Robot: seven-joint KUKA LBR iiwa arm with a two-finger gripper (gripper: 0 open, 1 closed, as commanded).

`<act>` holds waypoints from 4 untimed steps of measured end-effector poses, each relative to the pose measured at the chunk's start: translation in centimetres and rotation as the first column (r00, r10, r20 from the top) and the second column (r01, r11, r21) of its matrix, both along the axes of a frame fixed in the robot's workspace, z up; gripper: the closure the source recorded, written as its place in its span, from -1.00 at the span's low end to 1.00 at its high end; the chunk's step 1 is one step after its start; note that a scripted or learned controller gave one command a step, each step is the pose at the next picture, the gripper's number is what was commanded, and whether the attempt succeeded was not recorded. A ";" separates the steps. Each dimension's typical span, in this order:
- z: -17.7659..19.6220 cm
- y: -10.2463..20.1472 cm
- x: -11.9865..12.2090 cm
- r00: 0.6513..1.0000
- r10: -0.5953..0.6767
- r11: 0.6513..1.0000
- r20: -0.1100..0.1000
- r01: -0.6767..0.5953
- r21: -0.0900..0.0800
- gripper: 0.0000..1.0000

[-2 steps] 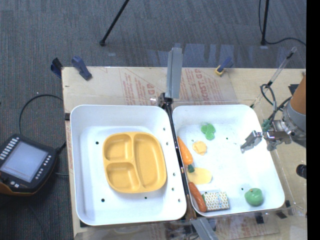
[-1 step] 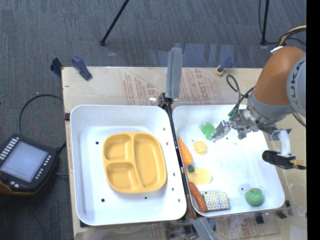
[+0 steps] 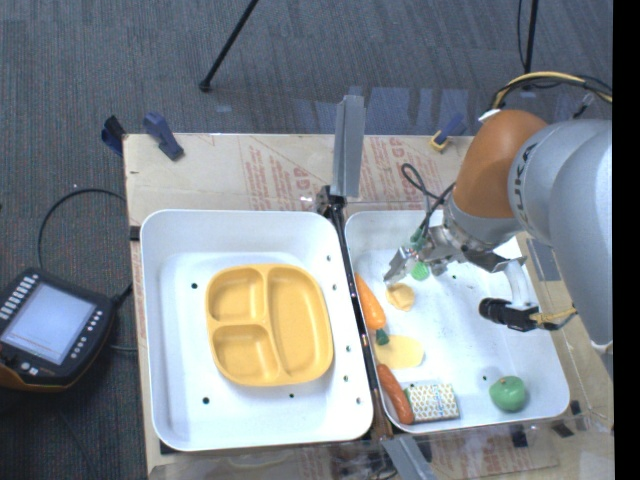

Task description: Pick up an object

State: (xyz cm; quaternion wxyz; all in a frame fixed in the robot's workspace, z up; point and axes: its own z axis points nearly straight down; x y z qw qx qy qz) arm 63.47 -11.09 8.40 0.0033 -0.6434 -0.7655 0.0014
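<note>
- The grey KUKA arm (image 3: 560, 188) with its orange band reaches in from the right over the right bin (image 3: 545, 353), wrist tilted down toward that bin's upper left part.
- The gripper (image 3: 405, 266) sits low over the bin floor, just above a small pale yellow piece (image 3: 401, 296); its fingers appear spread apart with nothing between them, released.
- A small green item (image 3: 419, 269) shows right at the gripper, too small to identify.
- Along the right bin's left wall lie an orange toy carrot (image 3: 371, 305) and, lower, a reddish sausage-shaped toy (image 3: 394, 392).
- Between those 2 rests a larger pale yellow flat piece (image 3: 402, 350), with a tiny dark green bit at its left edge.
- A patterned rectangular sponge-like block (image 3: 432, 401) lies touching or just beside the reddish toy, near the front wall.
- A green apple-like ball (image 3: 508, 393) sits in the front right corner, well apart from the gripper.
- The left bin (image 3: 170, 268) holds a yellow 3-compartment plate (image 3: 269, 324).
- A teach pendant (image 3: 45, 326) lies on the floor at the left.
</note>
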 end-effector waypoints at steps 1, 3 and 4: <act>9.0 1.8 1.2 0.998 -0.054 0.999 0.016 0.054 -0.002 -1.00; 0.4 2.2 -0.2 0.997 0.083 0.997 0.005 -0.083 0.000 -1.00; 0.3 2.0 -3.2 0.990 0.144 0.990 0.004 -0.144 -0.001 -1.00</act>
